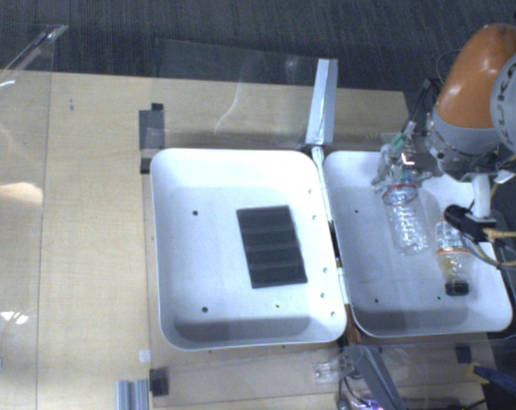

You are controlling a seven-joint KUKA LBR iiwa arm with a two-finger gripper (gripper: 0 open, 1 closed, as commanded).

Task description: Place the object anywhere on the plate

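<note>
Arm [489, 84] enters from the right edge of the camera view, at the upper right. Orange band faces the camera, rounded and large in frame; grey wrist housing sits just below and to its right. Wrist points down and to the left, toward the far-left part of the right bin. Gripper [401, 162] hangs low at the end of the wrist, small and partly blurred. A white part projects downward from the wrist housing.

One fixed camera looks down at a slant on both white bins [241, 165]; the arm [480, 84] enters from the right.
</note>
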